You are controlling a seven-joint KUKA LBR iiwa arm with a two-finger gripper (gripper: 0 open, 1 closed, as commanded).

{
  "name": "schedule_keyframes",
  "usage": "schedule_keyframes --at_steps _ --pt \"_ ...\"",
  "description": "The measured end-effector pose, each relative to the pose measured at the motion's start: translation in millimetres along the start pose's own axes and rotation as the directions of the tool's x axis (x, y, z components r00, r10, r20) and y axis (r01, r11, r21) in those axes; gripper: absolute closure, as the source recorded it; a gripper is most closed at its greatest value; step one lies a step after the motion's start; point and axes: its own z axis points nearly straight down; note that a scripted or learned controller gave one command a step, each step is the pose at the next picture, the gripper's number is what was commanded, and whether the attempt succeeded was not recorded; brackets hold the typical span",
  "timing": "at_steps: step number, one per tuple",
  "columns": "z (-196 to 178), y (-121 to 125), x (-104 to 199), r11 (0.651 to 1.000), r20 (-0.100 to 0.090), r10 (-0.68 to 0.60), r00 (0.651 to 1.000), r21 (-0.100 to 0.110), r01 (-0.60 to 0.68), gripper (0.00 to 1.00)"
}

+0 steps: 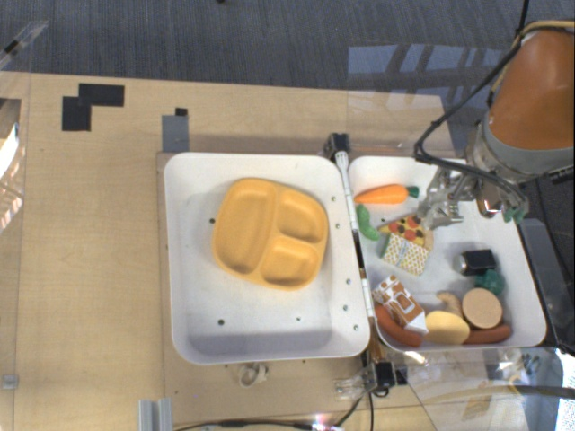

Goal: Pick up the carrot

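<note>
1. Metal-grey, the gripper [440, 206] was seen over the back of the right bin [530, 285], just right of the carrot [386, 195]; nothing was seen held between its parts, and how far it was spread could not be told from above.
2. The carrot was found lying on its side at the back left of that bin, its green top pointing toward the gripper and its orange tip toward the wall shared with the left bin [189, 268].
3. A pizza slice toy [406, 233] was noted just in front of the carrot, and a green piece [366, 222] close by its tip.
4. A short sideways shift toward the carrot's thick middle would probably be called for, followed by a straight descent.
5. The closing would best be made across the carrot's narrow width, so that a roll would be avoided.
6. The dividing wall and the pizza slice toy were judged the likeliest things to be struck.
7. The yellow tray [269, 232] in the left bin was well apart and could be disregarded.
</note>
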Motion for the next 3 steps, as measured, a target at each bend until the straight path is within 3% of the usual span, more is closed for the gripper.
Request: schedule_keyframes --at_steps 1,2,3 --pt "-74 3 52 0.981 0.010 -0.192 0.981 0.004 0.192 0.00" --pt "-6 -8 -6 0.999 -0.003 -0.050 0.999 -0.002 0.050 0.00" --pt "71 13 -20 0.987 -0.007 -0.161 0.987 -0.004 0.161 0.00"
